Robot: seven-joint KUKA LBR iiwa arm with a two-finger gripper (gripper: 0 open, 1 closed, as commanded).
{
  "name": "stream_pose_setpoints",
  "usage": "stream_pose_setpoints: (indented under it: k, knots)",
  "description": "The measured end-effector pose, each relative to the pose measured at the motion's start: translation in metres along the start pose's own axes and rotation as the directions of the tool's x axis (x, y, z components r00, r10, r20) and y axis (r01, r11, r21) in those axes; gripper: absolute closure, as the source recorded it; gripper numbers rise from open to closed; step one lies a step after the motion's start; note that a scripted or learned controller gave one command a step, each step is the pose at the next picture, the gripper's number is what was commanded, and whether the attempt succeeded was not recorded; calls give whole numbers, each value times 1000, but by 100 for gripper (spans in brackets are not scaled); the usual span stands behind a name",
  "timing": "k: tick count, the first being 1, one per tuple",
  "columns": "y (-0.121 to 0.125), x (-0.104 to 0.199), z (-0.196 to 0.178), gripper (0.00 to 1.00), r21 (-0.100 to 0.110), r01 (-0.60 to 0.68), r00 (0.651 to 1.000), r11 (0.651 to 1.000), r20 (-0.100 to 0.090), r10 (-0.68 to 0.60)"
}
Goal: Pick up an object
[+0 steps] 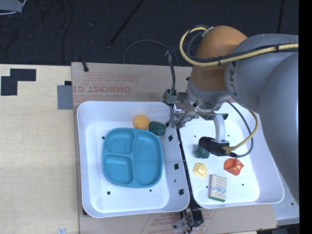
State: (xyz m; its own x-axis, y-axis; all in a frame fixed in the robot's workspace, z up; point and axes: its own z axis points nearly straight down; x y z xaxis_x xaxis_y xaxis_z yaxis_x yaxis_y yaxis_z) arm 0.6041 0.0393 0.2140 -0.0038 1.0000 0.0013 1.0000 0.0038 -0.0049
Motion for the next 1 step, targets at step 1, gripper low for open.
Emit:
stream_pose_setpoints:
  k: [1]
  knots:
    - [11,44,-5,100,-3,0,1000,1000,0,0]
